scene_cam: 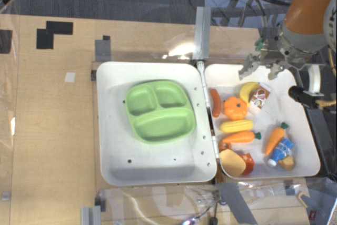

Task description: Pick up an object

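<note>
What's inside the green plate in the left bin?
Nothing visible: the green plate shows three bare compartments. It hides the left bin floor beneath it.

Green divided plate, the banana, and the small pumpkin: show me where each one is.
green divided plate [159, 111]: camera view, on the ridge between its compartments.
banana [247, 90]: camera view, on the middle of its yellow curve.
small pumpkin [235, 108]: camera view, on its orange body below the stem.

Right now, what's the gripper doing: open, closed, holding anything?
Gripper: jaws open, spread apart, nothing between them, above the far edge of the right bin, just beyond the banana.
</note>
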{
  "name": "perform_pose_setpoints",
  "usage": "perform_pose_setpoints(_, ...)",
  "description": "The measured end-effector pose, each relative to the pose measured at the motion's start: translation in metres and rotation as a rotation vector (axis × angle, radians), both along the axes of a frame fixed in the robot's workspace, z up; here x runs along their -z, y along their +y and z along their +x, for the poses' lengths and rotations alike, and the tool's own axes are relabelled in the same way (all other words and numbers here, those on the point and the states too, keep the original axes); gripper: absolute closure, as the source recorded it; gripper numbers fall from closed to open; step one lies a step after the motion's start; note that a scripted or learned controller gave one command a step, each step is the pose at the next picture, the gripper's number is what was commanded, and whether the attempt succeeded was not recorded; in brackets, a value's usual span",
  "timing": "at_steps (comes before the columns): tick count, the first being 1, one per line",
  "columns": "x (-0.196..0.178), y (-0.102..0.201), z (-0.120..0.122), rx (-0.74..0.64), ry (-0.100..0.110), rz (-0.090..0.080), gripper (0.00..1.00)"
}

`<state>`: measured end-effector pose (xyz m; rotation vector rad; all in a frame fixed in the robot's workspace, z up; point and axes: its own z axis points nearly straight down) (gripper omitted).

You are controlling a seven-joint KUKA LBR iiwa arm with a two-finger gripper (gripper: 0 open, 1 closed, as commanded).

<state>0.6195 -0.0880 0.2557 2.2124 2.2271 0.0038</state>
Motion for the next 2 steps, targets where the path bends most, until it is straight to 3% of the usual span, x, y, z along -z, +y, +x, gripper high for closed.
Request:
perform_pose_setpoints(1, 0.085, -0.028, 0.009, -0.155, -0.001, -0.001, 0.00)
perform_pose_setpoints(2, 0.159, -0.004, -0.007, -0.099, -0.004, 0.000, 0.00)
